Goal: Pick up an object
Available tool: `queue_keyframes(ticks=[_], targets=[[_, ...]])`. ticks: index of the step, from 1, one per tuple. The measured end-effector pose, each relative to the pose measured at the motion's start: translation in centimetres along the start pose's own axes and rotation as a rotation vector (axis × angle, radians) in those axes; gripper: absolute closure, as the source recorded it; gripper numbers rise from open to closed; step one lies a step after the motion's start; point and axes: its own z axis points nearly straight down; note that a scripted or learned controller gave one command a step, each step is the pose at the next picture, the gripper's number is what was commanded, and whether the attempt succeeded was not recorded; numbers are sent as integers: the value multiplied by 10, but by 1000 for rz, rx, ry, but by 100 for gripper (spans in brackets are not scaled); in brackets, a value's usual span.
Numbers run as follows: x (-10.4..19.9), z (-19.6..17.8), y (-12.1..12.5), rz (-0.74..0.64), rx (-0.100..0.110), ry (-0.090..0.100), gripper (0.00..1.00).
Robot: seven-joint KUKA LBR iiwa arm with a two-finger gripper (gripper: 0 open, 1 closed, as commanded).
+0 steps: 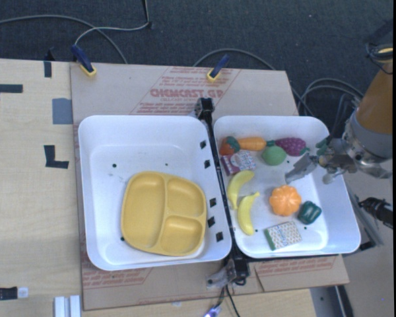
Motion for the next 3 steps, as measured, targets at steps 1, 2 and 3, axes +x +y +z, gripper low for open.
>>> queue_keyframes(ticks=[1,2,3], targets=[[5,174,0,1,-1,2,0],[28,169,61,0,0,1,0],[29,161,60,-1,5,3,100]])
